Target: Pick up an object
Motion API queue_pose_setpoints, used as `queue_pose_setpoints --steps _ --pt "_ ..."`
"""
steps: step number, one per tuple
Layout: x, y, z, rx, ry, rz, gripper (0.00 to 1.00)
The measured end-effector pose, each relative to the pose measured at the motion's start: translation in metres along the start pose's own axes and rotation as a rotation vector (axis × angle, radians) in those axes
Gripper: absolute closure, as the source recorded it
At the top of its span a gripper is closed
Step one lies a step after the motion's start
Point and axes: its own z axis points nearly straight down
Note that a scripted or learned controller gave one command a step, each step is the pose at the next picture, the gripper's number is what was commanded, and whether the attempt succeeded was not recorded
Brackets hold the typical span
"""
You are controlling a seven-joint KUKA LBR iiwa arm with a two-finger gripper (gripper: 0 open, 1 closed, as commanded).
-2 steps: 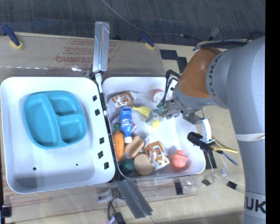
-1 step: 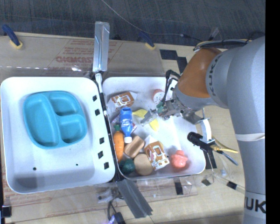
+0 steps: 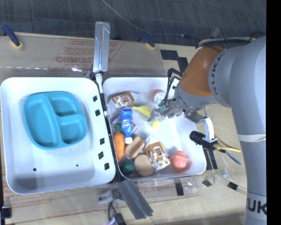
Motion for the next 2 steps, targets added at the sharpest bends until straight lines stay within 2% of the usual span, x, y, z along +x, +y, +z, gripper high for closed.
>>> queue_pose_setpoints --steps 1,2 --pt "0.033 0.084 -0.074 -0.006 0.0 0.12 1.0" --pt "0.067 0.087 -0.104 -0.004 0.0 0.068 1.0"
